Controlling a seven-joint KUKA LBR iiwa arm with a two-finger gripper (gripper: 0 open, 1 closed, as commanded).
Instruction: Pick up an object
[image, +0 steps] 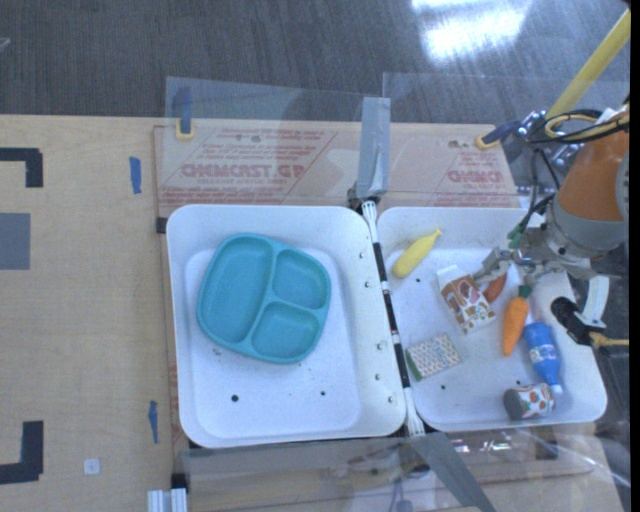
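Note:
In the right bin (585, 400) lie a yellow banana (416, 252), a brown and white carton (466, 301), an orange carrot (513, 323), a blue bottle (543, 352), a small can (528, 400) and a patterned flat packet (433, 355). My gripper (507, 268) hangs low over the bin's far right part, just above and right of the carton and above the carrot's top. A small orange piece (495, 288) sits right beside the carton under the gripper. I see nothing lifted off the bin floor.
The left bin (190, 400) holds a teal divided plate (264, 297). A ridge with a grey post (373, 150) separates the two bins. The arm's orange band (598, 180) and cables crowd the right bin's far right corner.

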